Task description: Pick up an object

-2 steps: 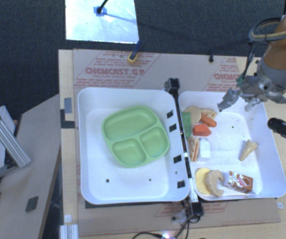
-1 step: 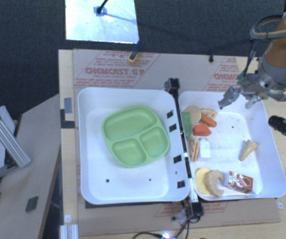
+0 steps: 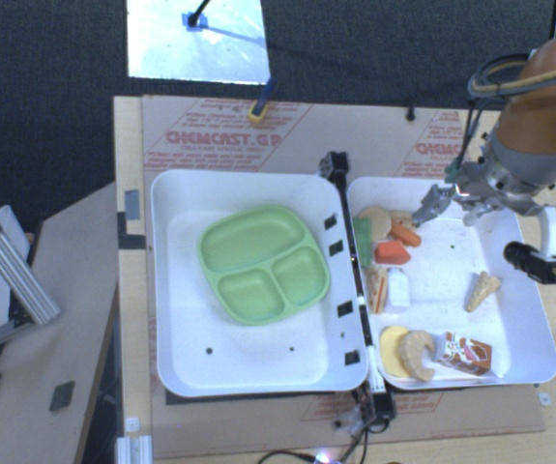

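Just left of the end effector, a carrot, apart.

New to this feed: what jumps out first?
The green divided plate lying in the left bin. Next, the toy food heaped along the right bin's left side: an orange carrot, a croissant near the front. The claw hangs over that bin's far edge.

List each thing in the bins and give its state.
gripper: above the right bin's far left part, near the food pile.
green tray: flat in the left bin, compartments bare.
carrot: lying in the pile by the divider.
ice-cream cone: on its side, alone.
croissant: lying partly on a yellow disc.
snack packet: lying flat beside the croissant.
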`<state>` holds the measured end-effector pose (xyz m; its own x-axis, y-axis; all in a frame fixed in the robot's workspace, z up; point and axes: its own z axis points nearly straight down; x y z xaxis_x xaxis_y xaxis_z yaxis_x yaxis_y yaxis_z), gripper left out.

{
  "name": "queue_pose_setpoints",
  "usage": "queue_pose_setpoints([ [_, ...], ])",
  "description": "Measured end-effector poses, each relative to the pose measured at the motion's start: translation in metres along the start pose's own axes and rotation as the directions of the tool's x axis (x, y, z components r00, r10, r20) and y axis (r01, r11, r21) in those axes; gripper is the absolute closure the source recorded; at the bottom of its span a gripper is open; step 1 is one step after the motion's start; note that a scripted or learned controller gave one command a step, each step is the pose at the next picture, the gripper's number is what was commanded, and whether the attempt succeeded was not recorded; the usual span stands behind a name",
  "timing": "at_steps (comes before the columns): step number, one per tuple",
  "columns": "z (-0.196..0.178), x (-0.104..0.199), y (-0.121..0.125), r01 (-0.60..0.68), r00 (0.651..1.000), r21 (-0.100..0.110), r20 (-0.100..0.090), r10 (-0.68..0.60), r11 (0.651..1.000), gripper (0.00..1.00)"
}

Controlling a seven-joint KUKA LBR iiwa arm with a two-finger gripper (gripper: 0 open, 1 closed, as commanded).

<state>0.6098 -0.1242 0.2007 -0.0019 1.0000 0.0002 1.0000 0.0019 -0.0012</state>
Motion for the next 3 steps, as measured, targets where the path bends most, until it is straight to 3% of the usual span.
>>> queue_pose_setpoints([
  [1, 0.059, 0.007, -0.005, -0.001, 1.0, 0.001, -0.001, 0.001, 1.0, 0.0],
  [2, 0.087, 0.009, 0.002, 0.002, 1.0, -0.023, 0.0, -0.002, 1.0, 0.0],
  [3, 0.076, 0.009, 0.003, 0.001, 1.0, -0.026, -0.002, -0.001, 1.0, 1.0],
])
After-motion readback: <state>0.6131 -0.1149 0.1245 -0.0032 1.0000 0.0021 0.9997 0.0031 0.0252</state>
